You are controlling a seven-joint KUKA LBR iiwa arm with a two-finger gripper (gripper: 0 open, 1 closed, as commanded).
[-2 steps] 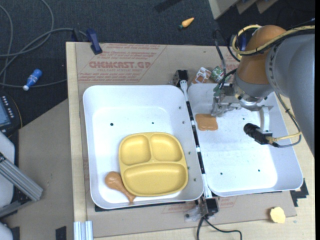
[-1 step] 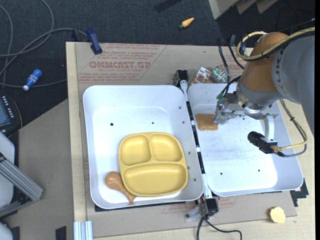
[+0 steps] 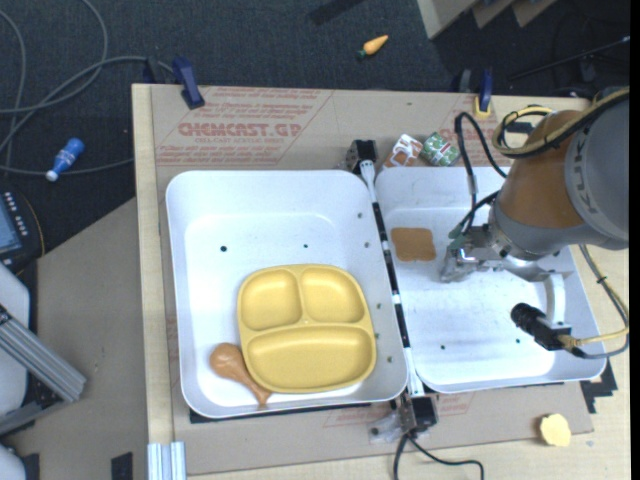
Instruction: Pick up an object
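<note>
On the floor at far left lies a small blue and white bottle (image 3: 66,157), well apart from the bench (image 3: 150,268).

The left bin (image 3: 190,218) holds a yellow divided plate (image 3: 305,328) with three compartments, all bare as far as can be seen. A tan spoon-like piece (image 3: 236,365) lies just beside the plate's near-left corner, its handle running under or along the plate's edge; which, I cannot tell.

The right bin (image 3: 480,348) holds one small flat brown square (image 3: 412,243) near its far-left corner, close to the wall between the bins. This looks like the likeliest thing to pick up, since the end effector (image 3: 458,262) hangs just to its right, low over the bin floor. Whether it is spread or closed I cannot tell; the metal parts are too small and cluttered, and nothing is visibly held.

To do this step well, the arm (image 3: 545,188) would need to shift left until it centres over the square, then descend squarely. The piece looks thin and lies flat, so a grasp could easily slide off or catch only the bin floor; the nearby wall also limits room on that side.

Behind the right bin, small colourful packets (image 3: 425,149) sit on the bench. A yellow lump (image 3: 554,429) rests on the bench at the near-right corner.
</note>
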